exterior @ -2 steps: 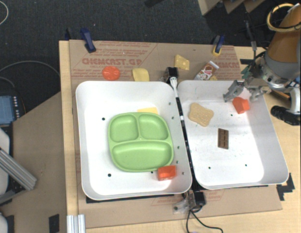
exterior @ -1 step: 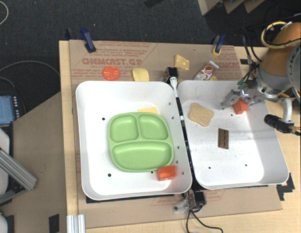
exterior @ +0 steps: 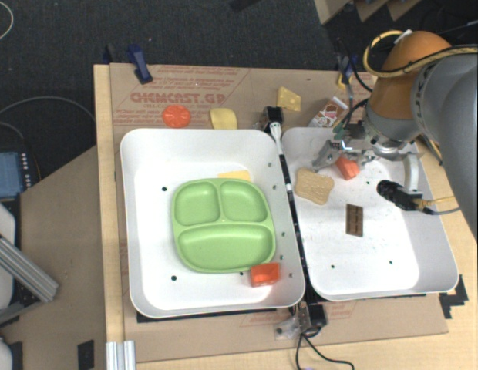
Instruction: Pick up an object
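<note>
At upper right, the gripper (exterior: 343, 154) hangs low over the small red block (exterior: 348, 167), apparently for grasping; its closure cannot be told.

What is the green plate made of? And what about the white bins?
The green plate looks like moulded plastic: one even colour, rounded dividers, a soft matte sheen. The left white bin and right white bin also seem to be thin plastic, smooth and slightly glossy with rounded rims, though painted metal can't be ruled out.
</note>
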`<state>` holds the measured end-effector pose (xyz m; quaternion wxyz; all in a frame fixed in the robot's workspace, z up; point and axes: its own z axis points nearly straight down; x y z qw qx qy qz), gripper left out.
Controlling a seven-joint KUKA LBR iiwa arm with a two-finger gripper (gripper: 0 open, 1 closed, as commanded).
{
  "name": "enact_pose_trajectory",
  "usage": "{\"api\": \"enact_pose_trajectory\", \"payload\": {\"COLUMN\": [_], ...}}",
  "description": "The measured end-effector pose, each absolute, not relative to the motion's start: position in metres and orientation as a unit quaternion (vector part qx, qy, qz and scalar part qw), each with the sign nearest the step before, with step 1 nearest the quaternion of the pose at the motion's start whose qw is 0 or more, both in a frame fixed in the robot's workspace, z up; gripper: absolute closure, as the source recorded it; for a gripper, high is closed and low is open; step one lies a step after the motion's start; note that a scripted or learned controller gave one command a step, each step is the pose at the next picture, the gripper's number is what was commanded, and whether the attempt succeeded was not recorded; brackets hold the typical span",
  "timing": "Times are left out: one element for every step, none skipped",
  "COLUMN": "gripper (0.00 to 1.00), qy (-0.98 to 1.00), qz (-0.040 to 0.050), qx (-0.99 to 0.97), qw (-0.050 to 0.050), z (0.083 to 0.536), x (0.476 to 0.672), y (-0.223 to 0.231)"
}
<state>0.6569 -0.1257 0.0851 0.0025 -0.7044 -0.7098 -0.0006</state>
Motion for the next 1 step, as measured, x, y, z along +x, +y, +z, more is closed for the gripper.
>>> {"api": "enact_pose_trajectory", "payload": {"gripper": [1.00], "qy": [-0.708], "qz": [-0.0002], "qx": [-0.706], "qw": [0.000], "z": [0.0961], "x": [0.6569], "y": [-0.1318]}}
